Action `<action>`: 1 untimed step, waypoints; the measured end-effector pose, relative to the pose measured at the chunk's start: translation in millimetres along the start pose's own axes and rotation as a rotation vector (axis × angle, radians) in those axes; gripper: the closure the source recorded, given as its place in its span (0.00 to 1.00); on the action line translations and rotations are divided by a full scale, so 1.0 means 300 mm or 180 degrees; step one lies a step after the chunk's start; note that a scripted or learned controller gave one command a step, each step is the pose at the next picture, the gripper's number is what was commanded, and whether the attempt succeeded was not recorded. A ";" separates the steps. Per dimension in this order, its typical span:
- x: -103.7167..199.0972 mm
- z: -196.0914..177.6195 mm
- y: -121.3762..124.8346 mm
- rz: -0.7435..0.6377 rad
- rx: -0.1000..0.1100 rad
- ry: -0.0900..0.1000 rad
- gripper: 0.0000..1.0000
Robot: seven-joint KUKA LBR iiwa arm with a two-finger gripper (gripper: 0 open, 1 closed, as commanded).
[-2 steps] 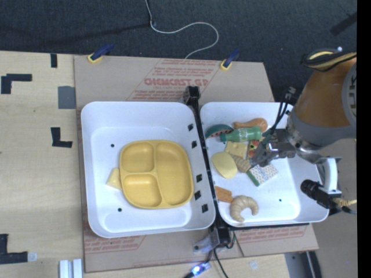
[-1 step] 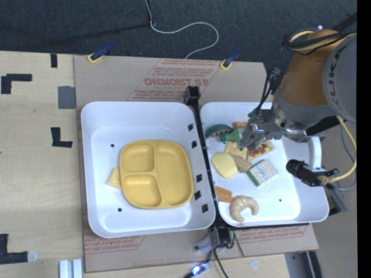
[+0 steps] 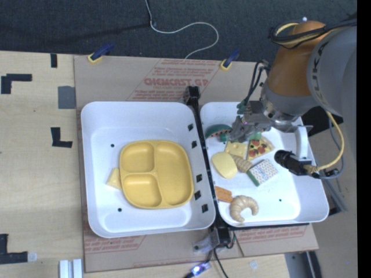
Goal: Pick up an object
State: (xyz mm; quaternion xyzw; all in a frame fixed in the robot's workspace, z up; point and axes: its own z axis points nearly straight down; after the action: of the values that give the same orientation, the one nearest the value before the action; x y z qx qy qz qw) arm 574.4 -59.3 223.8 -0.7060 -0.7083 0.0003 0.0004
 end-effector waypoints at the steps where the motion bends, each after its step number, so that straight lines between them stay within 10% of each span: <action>1: -0.039 0.025 0.026 0.0011 0.0001 -0.0006 1.00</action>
State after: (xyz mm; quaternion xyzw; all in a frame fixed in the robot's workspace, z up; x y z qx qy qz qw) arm 582.1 -71.0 216.3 -0.7071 -0.7071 0.0010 -0.0001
